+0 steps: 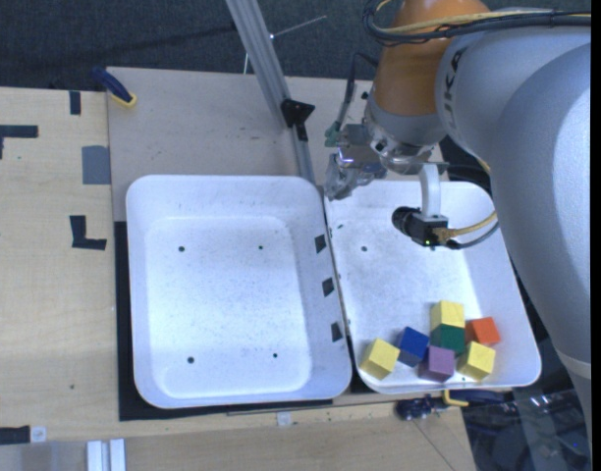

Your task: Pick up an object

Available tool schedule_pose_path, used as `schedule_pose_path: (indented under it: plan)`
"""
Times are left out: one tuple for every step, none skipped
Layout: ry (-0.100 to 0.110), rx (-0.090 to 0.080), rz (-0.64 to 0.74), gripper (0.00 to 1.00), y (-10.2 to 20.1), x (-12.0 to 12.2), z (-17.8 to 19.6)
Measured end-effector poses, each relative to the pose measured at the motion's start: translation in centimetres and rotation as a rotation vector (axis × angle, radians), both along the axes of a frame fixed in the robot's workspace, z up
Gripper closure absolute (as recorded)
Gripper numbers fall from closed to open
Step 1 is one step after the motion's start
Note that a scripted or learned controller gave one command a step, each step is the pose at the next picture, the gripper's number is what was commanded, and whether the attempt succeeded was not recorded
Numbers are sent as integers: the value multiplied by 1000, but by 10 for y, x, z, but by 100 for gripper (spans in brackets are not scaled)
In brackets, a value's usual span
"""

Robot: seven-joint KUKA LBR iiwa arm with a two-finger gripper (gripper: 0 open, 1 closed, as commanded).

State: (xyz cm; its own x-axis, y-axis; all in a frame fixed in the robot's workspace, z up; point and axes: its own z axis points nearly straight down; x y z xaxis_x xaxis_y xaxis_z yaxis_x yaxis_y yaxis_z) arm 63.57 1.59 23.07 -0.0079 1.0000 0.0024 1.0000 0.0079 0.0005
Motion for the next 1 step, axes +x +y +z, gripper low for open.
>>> schedule_pose_path:
  plan:
    - [0,0,-1,100,51,17,10]
